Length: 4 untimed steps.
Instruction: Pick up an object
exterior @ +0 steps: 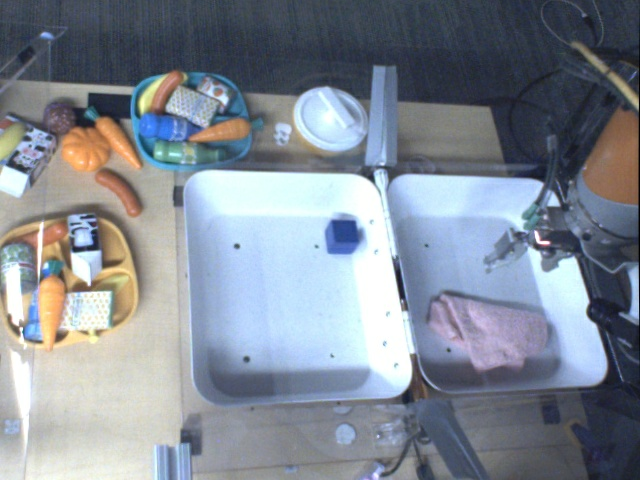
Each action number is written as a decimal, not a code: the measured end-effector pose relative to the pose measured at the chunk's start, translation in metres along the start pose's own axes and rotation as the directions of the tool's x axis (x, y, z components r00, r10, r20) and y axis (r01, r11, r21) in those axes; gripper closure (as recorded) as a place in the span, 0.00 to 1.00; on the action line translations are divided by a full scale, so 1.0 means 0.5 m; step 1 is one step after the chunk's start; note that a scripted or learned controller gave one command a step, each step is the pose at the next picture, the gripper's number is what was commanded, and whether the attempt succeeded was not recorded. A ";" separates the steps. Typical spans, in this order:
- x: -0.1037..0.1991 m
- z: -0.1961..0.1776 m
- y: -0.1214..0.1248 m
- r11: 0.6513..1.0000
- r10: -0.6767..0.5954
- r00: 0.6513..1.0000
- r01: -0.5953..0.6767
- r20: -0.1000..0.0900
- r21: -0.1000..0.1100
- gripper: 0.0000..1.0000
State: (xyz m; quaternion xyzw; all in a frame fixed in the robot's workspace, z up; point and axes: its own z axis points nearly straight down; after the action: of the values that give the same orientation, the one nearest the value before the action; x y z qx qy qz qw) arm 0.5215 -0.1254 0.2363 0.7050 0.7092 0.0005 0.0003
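Note:
A small blue cube (343, 235) sits in the left bin (230, 368), toward its upper right. A crumpled pink cloth (488, 330) lies in the right bin (450, 208), near that bin's front edge. My gripper (507, 249) hangs over the right bin's right half, above and a little right of the cloth, clear of it. The grey arm with its orange band (610, 163) comes in from the right edge.
Left of the bins, a blue bowl (190, 120) and a yellow plate (66, 280) hold toy food. Loose carrots, a sausage and a pumpkin lie between them. A white lidded container (331, 118) stands behind the left bin. A metal divider (378, 118) rises at the bins' joint.

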 end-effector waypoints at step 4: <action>0.057 0.284 -0.004 0.933 -0.360 0.933 0.360 0.017 -0.022 0.00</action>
State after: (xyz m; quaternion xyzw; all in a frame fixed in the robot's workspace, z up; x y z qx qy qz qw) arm 0.5196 -0.0968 0.0941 0.5630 0.8263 0.0047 0.0133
